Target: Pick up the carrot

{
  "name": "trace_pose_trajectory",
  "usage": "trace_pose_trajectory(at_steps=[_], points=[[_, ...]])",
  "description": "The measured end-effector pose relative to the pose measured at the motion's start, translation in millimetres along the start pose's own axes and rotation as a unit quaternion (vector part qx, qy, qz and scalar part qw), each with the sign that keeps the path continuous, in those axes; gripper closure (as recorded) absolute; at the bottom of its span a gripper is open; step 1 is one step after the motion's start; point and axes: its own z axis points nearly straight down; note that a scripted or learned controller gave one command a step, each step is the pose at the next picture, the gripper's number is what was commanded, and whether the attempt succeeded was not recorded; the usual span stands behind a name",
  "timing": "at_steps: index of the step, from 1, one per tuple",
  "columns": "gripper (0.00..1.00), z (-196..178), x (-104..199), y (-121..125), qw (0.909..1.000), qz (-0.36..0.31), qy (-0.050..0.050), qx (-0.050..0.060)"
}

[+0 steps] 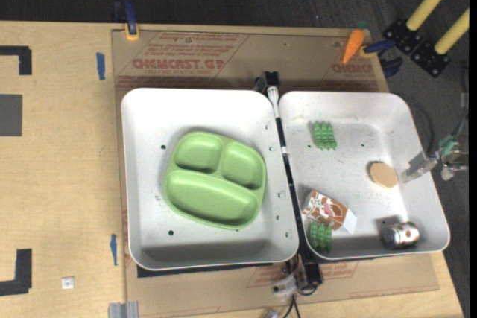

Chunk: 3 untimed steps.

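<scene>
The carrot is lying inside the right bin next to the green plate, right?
Not quite. The camera view shows the carrot outside both bins, on the bench beyond the right bin. The green plate sits in the left bin.

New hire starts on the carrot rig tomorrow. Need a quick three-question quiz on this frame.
1. True or false: the carrot lies inside the right bin.
2. What lies in the left bin? A) a spoon B) a green divided plate C) a cup
3. Fill in: the tool is at the right bin's ____ side in the view, close to the tan disc.

Key: 1 false, it lies on the board beyond that bin. 2 B. 3 right.
</scene>
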Motion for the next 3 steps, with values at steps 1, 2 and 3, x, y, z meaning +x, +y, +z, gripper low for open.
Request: trace_pose_trajectory(at_steps=[1, 2, 3], points=[[0.00, 126.3, 2.8, -3.6, 0.9946, -0.103, 0.004, -0.001], [1.00, 116.9, 0.5, -3.8, 0.9948, -0.102, 0.001, -0.002], [1.00, 9.3, -6.1, 1.6, 0.9651, -0.262, -0.001, -0.001]])
